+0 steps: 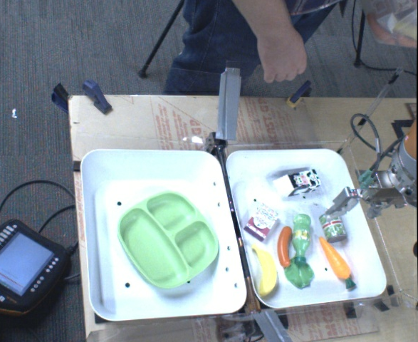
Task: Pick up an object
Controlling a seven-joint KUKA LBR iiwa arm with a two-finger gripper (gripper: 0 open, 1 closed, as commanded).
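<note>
green can [332,228] sits under the claw [344,204], carrot [335,259] alongside; claw's spread unclear.

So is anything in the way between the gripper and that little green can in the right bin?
Nothing visible does. The gripper hangs right over the can, with the carrot just beside it.

Faint red print runs across the bench board [194,123] above the bins, near the top centre of the frame, but its letters are too blurred to read. The small carton [261,221], the can [333,228] and the black-and-white box [302,181] in the right bin [358,191] bear labels too small to read.
</note>
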